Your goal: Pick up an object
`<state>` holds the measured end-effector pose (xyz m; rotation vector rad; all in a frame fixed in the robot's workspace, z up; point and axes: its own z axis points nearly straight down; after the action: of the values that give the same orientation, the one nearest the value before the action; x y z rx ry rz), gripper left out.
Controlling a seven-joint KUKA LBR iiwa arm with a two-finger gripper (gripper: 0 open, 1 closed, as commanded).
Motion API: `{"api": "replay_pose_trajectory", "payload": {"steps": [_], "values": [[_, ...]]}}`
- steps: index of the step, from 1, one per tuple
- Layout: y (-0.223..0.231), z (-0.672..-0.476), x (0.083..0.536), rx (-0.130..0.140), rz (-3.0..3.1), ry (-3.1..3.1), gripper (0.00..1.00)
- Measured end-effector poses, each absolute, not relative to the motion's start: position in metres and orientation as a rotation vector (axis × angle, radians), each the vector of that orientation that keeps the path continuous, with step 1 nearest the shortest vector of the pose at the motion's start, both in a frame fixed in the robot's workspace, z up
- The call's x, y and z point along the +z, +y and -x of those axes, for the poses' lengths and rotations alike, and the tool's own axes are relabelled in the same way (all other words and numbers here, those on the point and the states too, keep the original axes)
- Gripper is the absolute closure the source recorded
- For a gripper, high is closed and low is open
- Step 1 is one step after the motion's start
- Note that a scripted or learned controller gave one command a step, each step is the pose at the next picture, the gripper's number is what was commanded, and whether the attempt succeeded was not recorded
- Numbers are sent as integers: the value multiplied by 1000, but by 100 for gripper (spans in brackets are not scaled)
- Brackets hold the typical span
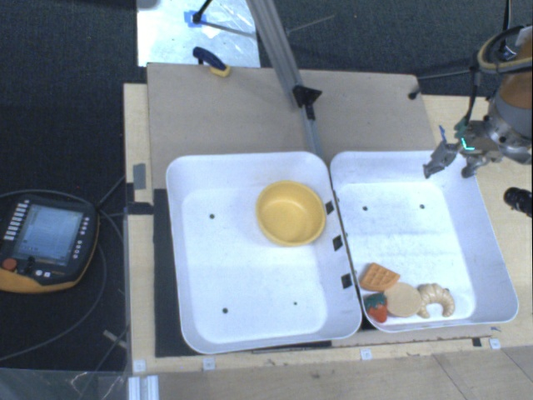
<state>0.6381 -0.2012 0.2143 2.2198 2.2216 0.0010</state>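
My gripper [452, 165] hangs over the far right corner of the right bin [416, 215], fingers spread apart and nothing between them. Far from it, in the bin's near corner, lies a cluster of toy food: an orange waffle piece [379, 276], a round beige cookie [403, 300], a tan croissant [437, 299] and a small red and green piece [377, 307]. A yellow bowl [290, 212] sits upright in the left bin [216, 273], near its far right side.
A metal pole [279, 44] slants across the board behind the bins, ending in a black clamp [306, 97]. A teach pendant [43, 240] lies on the floor to the left. A blue and yellow clip [210, 59] lies at the board's far edge.
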Motion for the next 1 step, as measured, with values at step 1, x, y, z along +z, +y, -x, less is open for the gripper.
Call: {"api": "replay_pose_trajectory", "payload": {"steps": [1], "values": [[-201,-638,214,1,-2220,2222,0]]}}
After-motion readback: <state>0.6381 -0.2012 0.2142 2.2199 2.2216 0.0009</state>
